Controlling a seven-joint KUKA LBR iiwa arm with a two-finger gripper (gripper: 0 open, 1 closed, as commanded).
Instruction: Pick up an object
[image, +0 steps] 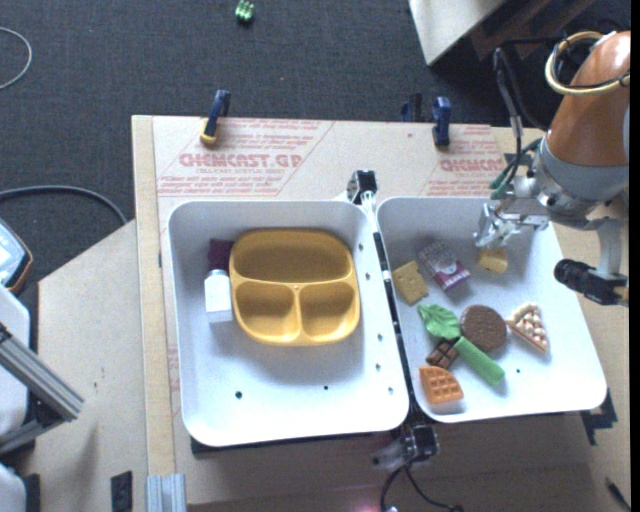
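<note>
- Lying nearest the camera, at the front edge of the right bin (570, 395), a small waffle piece (441, 387) is sitting just beside a green leafy toy (452, 338) and a dark chocolate bar (443, 353)
- Further back in that bin, a round brown cookie (484, 326), a pie wedge (529, 328), a cracker square (409, 282) and a red-and-white wrapped packet (443, 266) are lying apart from one another
- The likeliest target is the small yellow block (493, 262), resting on the bin floor near the back, directly under the gripper (497, 229)
- It is looking like light, stiff play food: probably smooth, not fragile, prone to skidding if nudged; taking it across its two flat sides, low down, seems best
- The arm is reaching in from the right, wrist angled down, with the fingers (486, 232) hanging just above the block; I cannot tell how far apart they are standing, and nothing is visibly held
- In the left bin (200, 390), a yellow divided tray (294, 285) is sitting beside a small white bottle (217, 293)
</note>
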